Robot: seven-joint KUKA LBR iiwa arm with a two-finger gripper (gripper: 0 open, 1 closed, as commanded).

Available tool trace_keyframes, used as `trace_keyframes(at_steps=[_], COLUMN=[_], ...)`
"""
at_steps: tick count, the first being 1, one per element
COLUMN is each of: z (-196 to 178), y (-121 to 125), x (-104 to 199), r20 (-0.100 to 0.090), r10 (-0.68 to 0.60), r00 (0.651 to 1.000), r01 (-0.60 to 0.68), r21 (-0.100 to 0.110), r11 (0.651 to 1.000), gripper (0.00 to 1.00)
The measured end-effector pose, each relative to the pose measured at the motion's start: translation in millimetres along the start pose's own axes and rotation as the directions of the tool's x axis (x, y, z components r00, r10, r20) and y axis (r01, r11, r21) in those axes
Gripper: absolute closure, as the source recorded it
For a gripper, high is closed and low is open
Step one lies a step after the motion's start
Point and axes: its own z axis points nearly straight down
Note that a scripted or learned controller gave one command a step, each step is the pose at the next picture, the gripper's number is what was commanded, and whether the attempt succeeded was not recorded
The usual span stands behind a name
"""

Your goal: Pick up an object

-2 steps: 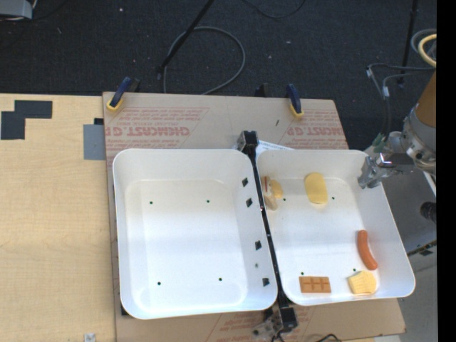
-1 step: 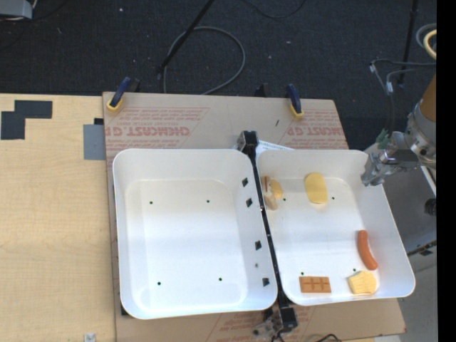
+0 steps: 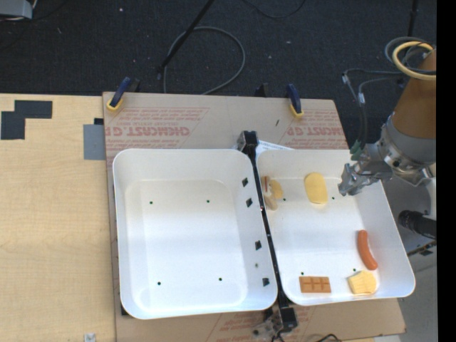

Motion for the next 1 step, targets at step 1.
trace_keyframes(at_steps=[1], z=[-2.9], y=[-11.5], x=[50.1], r20=[0.001], r10=[-0.001], r00=[1.000], r01=[0.001], r21=[-0.001], r11=[1.000], gripper=[1.00])
